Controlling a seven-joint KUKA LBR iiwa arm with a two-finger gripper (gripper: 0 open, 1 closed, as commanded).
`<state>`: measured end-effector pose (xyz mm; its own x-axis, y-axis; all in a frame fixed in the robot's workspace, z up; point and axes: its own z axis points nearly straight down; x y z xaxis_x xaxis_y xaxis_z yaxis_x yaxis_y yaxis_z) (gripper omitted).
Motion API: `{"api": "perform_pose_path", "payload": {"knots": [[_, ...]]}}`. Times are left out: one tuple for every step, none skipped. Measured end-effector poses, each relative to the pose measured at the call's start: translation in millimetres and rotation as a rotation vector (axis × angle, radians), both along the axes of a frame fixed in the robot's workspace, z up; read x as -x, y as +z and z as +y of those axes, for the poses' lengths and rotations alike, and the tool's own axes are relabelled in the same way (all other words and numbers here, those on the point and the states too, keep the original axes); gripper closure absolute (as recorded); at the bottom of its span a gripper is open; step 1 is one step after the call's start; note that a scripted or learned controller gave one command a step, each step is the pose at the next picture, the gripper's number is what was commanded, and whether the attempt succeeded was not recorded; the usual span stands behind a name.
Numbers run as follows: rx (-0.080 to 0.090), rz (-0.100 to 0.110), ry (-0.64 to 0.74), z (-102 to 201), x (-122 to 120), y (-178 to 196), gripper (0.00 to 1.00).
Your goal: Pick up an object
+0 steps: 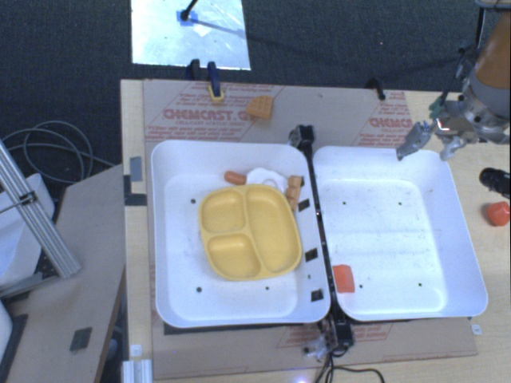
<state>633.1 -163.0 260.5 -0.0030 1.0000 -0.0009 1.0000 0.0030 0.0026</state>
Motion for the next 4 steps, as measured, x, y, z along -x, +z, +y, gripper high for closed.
{"api": "perform_pose_path", "payload": {"knots": [[0.002,-0.013,0.003,14.6,55.1,150.1,0.0],[0.001,-0.001,0.002,14.2,53.8,141.0,0.0],[0.001,-0.001,-0.006,-16.7,110.8,154.8,0.0],[-0.004,-0.002,0.013,114.4,115.7,163.9,0.0]]}}
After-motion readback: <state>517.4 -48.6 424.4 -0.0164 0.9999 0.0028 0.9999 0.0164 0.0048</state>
